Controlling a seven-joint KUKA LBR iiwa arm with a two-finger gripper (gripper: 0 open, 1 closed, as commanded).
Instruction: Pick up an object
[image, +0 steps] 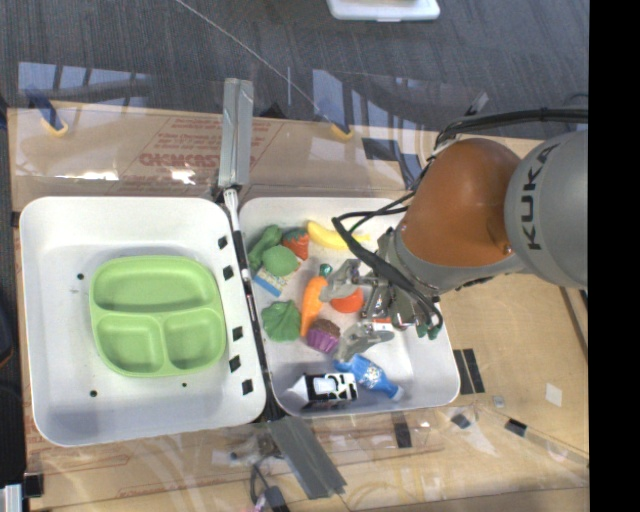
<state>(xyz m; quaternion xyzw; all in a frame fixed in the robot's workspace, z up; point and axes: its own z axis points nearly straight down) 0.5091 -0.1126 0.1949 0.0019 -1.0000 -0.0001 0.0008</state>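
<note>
Green 3-compartment plastic tray (157, 313) | metal claw (362, 322) | tapered orange carrot (312, 301)

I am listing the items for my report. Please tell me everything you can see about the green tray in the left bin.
The green tray is light green, looks like smooth plastic, and has rounded corners. It has three compartments: one long along the far side, two smaller along the near side. It lies flat near the middle of the left bin, turned slightly.

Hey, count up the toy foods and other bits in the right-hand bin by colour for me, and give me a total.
Green: 3, leafy pieces
Orange or red: 3, carrot, tomato, a piece under the hand
Yellow: 1, banana
Purple: 1, grapes
Blue: 1, bottle
Black and white: 1, box
Total: 10
</note>
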